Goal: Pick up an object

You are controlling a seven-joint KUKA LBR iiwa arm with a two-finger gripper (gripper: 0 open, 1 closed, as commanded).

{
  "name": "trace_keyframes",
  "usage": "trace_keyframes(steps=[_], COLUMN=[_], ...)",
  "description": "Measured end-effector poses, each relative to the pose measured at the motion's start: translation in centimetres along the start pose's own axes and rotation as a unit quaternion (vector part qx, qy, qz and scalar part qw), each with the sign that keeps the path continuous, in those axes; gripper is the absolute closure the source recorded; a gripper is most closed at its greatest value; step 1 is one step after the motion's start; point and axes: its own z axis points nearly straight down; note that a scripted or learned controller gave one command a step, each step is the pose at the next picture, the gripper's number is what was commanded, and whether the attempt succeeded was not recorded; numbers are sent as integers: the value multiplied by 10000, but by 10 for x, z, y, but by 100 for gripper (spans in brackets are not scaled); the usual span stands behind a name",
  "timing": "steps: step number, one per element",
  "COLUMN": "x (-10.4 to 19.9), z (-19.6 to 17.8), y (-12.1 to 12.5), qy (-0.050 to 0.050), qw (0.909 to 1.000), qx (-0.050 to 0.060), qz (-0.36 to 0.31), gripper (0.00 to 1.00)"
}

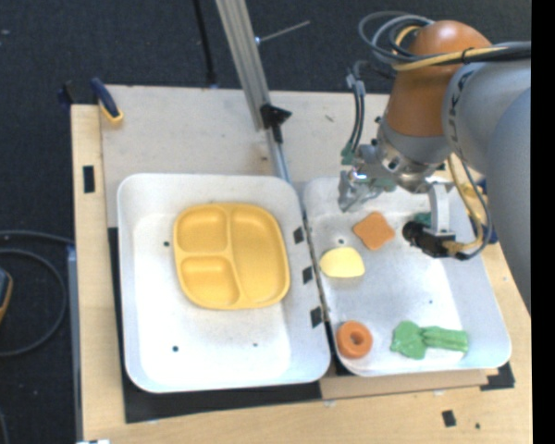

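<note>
Orange, light-looking soft block (pixel 374 230) lay just beside the tool (pixel 355 190); grip its flat sides. Tool state: cannot tell.

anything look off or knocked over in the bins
Nothing stands out. The yellow divided plate lies flat in the left bin. In the right bin, the orange block, pale yellow piece, orange ring and green toy lie apart, none spilled. The gripper hangs over that bin's far corner.
</note>
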Motion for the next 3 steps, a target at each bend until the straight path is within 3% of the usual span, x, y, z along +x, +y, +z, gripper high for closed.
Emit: trace_keyframes(steps=[3], x=[134], z=[-22], y=[-87], qy=[8], qw=[10000], qx=[4], qz=[-15], gripper=[100])
